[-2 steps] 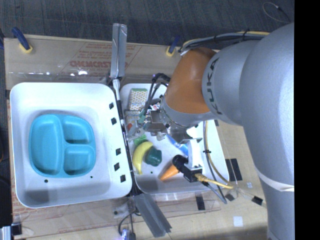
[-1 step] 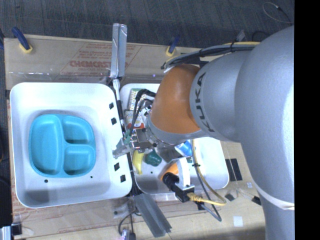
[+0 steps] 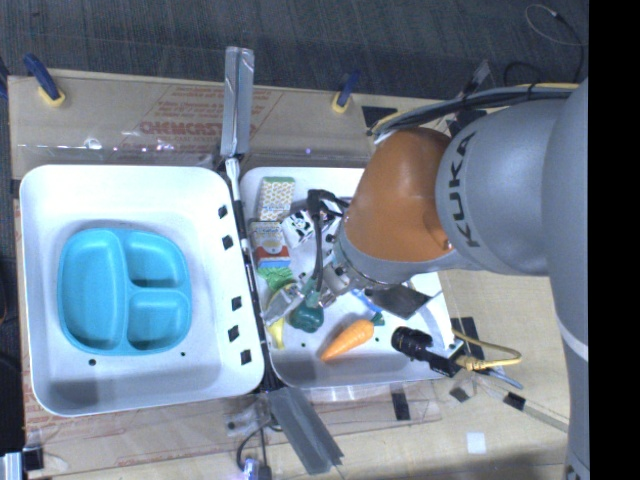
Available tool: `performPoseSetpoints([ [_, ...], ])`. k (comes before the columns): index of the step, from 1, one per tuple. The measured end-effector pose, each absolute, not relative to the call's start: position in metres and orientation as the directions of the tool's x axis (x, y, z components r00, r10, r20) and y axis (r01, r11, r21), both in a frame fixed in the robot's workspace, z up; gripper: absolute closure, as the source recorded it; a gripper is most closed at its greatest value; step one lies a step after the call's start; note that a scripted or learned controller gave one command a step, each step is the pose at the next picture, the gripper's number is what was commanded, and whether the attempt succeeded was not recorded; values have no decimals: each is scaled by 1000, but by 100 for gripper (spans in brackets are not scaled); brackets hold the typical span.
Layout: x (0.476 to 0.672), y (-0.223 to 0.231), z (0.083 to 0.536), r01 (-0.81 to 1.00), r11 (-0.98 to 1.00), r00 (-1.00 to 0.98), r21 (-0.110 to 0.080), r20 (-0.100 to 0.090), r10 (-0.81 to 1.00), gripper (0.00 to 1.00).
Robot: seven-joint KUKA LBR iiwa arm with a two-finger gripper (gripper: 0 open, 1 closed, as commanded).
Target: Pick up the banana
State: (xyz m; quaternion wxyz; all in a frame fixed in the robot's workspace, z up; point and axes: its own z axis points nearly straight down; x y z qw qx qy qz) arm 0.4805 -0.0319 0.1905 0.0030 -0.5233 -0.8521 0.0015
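- A glossy teal divided plate [image 3: 124, 288] is seen in the left white bin [image 3: 45, 268], smooth and rounded.
- In the right bin [image 3: 330, 370], a tapered orange carrot [image 3: 347, 338] lies at five o'clock of a teal object [image 3: 306, 316].
- The banana [image 3: 275, 332], a yellow sliver, is glimpsed at the bin's left wall, mostly hidden.
- The gripper [image 3: 318, 293] is masked by the grey arm [image 3: 500, 188]; whether its claw is wide or narrow cannot be told.

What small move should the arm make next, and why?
Probably shift the end effector toward the right bin's picture-left wall: it sits by the teal object, while the small yellow piece, likely the banana, lies beside that wall.
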Motion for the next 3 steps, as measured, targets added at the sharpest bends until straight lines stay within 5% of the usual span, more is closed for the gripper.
performPoseSetpoints([
  [1, 486, 78, 191, 886, 465, -465, -2, 1, 886, 0],
  [2, 518, 217, 105, 787, 616, -616, 25, -3, 787, 0],
  [3, 489, 211, 106, 772, 634, -634, 44, -17, 773, 0],
])
